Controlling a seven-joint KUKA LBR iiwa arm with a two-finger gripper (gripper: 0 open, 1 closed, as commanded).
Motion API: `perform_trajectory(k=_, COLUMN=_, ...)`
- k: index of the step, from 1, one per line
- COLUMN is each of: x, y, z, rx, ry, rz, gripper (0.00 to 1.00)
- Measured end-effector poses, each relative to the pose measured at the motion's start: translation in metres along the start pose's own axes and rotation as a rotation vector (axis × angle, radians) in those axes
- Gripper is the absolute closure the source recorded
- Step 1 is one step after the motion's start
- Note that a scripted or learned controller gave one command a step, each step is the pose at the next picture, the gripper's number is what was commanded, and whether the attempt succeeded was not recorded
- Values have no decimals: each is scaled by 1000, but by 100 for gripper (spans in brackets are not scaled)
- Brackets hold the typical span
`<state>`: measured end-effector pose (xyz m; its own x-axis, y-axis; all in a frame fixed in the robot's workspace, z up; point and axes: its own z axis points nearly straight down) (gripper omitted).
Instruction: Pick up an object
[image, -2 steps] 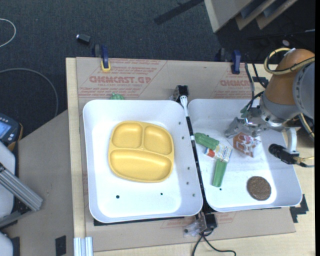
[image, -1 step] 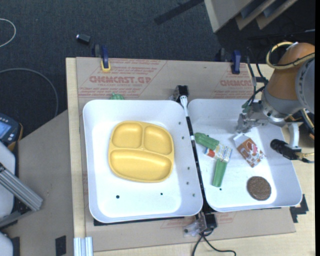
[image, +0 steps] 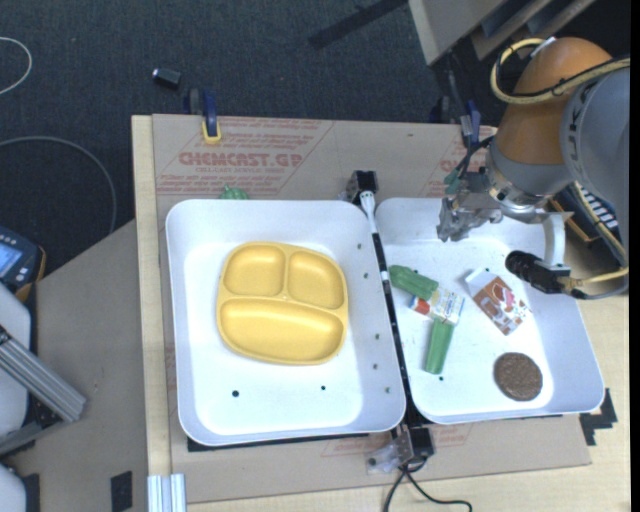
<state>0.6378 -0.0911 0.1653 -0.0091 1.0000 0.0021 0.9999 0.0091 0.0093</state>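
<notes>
In the camera view, the gripper hangs low over the far end of the right bin, close to that bin's far wall. The arm comes in from the view's right, with its orange band above the wrist. From this slant I cannot tell whether the gripper is spread or pressed together, and I cannot make out any object pinched in it.

Everything worth picking lies on the near side of the gripper, loose and flat on the bin floor, as if dropped in at random.
- **Short green piece**: closest to the gripper, near and toward the divider between the bins. It lies at a slant.
- **Green tube**: a little farther toward the near rim. Its pale, red-marked end points back toward the gripper and sits just beside the short green piece, possibly touching it.
- **Small packet**: on the gripper's other side, toward the arm. It is red and white, tilted, and apart from the green things.
- **Brown disc**: farthest from the gripper, close to the near rim and on its own.

Judging by the gripper's position over bare floor, it is not yet lined up with any of these objects, so the pick looks not yet begun. The packet and the disc look like the cleaner targets, since each has free space around it. The two green things crowd each other.

Well away from the gripper, across the divider, the left bin holds only a yellow divided plate. It sits squarely in the middle and probably matters little for this reach.
</notes>
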Motion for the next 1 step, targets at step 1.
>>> perform_trajectory(k=1, x=60, y=-5, z=-21, rx=5, ry=-2, rz=3, gripper=100)
